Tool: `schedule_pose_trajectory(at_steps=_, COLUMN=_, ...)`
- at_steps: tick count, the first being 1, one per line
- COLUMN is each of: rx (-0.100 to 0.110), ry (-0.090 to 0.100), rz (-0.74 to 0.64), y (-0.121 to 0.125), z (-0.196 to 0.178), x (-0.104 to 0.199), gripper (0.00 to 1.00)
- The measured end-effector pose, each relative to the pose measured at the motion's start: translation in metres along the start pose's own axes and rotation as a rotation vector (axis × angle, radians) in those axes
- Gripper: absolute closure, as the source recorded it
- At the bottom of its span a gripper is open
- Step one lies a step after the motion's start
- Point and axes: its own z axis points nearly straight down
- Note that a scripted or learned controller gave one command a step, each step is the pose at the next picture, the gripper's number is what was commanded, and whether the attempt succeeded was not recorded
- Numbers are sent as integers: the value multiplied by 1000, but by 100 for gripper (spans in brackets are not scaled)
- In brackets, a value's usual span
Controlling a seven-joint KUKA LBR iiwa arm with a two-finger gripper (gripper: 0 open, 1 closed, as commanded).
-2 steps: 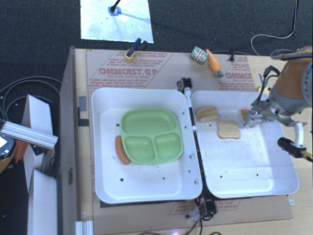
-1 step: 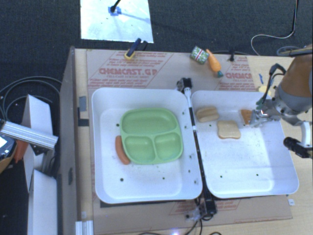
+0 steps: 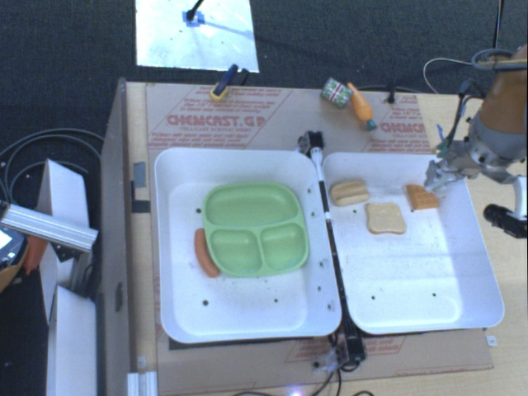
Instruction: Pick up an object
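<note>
Bright, slightly soft overhead light

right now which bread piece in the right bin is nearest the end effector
The small orange-brown piece, right beside the end effector; the square slice and bun lie farther left.

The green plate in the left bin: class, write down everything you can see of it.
The green plate is pale green and looks like smooth plastic. It is roughly square with rounded corners and split into three sections: one wide section at the far side, two smaller ones at the near side. It lies flat, right way up, in the left bin. An orange sausage lies along its left edge.
</note>
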Motion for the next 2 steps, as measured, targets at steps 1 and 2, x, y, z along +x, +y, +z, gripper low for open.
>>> schedule_pose_trajectory(at_steps=1, rx=2, ry=1, rz=-1, y=1, z=-7, x=31, gripper=100)
schedule_pose_trajectory(at_steps=2, rx=4, ry=0, rz=3, y=7, z=52, x=1, gripper=100)
